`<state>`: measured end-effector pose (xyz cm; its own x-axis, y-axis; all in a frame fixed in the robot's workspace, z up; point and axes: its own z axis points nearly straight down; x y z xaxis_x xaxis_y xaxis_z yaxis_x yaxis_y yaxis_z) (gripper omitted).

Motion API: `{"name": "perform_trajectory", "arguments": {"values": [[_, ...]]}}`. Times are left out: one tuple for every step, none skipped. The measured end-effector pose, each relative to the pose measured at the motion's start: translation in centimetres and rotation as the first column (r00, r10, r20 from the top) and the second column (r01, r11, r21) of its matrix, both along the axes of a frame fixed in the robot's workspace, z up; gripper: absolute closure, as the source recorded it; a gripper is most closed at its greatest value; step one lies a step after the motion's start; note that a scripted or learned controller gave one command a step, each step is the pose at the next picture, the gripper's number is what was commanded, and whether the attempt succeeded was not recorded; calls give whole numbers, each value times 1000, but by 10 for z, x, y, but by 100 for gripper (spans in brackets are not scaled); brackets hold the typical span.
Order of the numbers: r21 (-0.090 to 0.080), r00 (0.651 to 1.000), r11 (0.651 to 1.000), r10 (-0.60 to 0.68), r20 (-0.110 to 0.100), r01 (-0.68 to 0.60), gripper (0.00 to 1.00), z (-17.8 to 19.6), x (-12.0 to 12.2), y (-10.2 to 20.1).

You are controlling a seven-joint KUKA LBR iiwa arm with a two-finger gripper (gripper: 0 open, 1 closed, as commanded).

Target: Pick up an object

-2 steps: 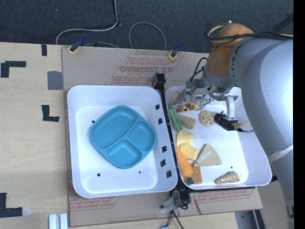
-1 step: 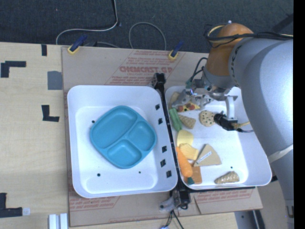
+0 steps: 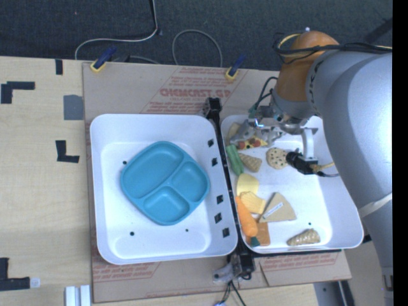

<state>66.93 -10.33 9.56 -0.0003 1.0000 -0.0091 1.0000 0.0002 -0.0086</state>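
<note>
Two white bins are seen on the desk. Toy food [image 3: 268,199] is scattered in the right bin [image 3: 335,212]; the tool [image 3: 264,127] is lowered at its far end, its grip impossible to tell.

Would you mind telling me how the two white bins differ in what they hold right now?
The left bin holds a single item, a blue divided plate; the right bin holds a scatter of small toy foods, among them an orange carrot and a round cookie. The arm's claw hangs over the right bin's far end, while nothing hangs over the left bin. Both are shallow, white and set side by side.
</note>
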Motion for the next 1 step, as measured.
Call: {"name": "perform_trajectory", "arguments": {"values": [[-1, 1000, 1000, -1, 0, 1, 0, 0, 0, 0]]}}
